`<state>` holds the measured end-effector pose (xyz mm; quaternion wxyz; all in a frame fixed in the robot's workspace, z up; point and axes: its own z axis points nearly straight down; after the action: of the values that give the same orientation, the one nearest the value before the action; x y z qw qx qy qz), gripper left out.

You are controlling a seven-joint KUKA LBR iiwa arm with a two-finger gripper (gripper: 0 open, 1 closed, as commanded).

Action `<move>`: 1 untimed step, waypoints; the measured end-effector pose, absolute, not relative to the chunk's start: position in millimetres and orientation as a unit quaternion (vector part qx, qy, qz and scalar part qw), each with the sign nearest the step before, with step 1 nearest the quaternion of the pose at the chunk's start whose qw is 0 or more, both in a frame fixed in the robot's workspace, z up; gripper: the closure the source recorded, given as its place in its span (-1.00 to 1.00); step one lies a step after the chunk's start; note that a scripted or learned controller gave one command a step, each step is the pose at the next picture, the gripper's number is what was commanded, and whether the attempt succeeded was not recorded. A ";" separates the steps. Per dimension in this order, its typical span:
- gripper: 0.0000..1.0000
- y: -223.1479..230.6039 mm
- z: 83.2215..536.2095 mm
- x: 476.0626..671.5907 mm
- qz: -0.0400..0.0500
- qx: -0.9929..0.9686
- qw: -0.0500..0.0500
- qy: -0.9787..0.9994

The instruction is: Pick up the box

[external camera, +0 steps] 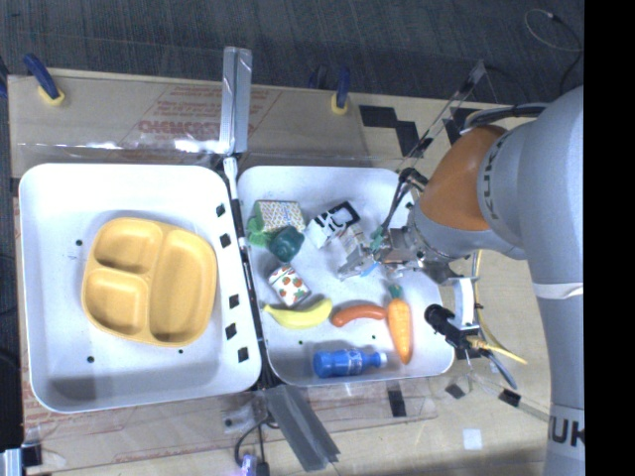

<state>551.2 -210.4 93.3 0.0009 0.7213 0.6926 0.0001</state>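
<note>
Three box-like things lie in the right bin [298, 178]. A green patterned box [278, 212] sits at the bin's upper left. A small white box with red and green dots [289, 286] lies lower left. A black-and-white box [335, 221] rests near the middle. My gripper [359, 256] hangs low over the bin's middle, just below and right of the black-and-white box. The grey arm with its orange band [461, 181] comes in from the right. Nothing is visibly held.
Around the gripper lie a teal cup [288, 242], a banana [301, 314], a red pepper [357, 313], a carrot [399, 327] and a blue bottle [347, 362]. In the left bin [40, 266] sits a yellow divided plate [149, 278].
</note>
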 end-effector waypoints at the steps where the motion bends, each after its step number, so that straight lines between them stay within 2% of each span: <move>1: 1.00 -209.9 102.0 550.7 -0.001 0.720 0.000 0.694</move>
<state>550.7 -209.9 102.0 -0.0002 0.7198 0.6942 -0.0008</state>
